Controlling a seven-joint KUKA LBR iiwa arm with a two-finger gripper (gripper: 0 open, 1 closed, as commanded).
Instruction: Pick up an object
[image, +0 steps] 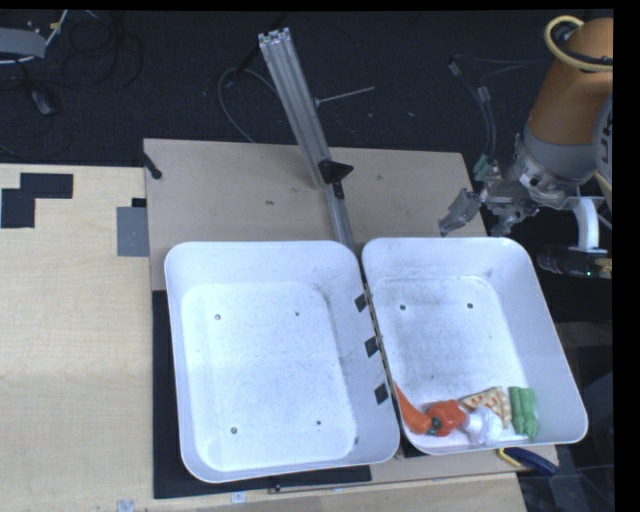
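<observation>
above the far right corner of the right bin (540, 300), outside its rim, the gripper (468, 213) hangs over the bench (230, 190) at the end of the grey arm with the orange band (570, 90). its fingers look a little spread, and nothing is between them. all the objects lie together in the near corner of the right bin, well apart from the gripper: an orange carrot-like piece (408, 410) close to the wall that meets the left bin (260, 360), a red object (447, 412) touching it, then a small white object (482, 428), a tan piece with a pattern (487, 400), and a green object (523, 410) nearest to the outer rim. beyond the right bin, a metal rail (300, 110) runs at a slant down to the place where both bins meet.
</observation>
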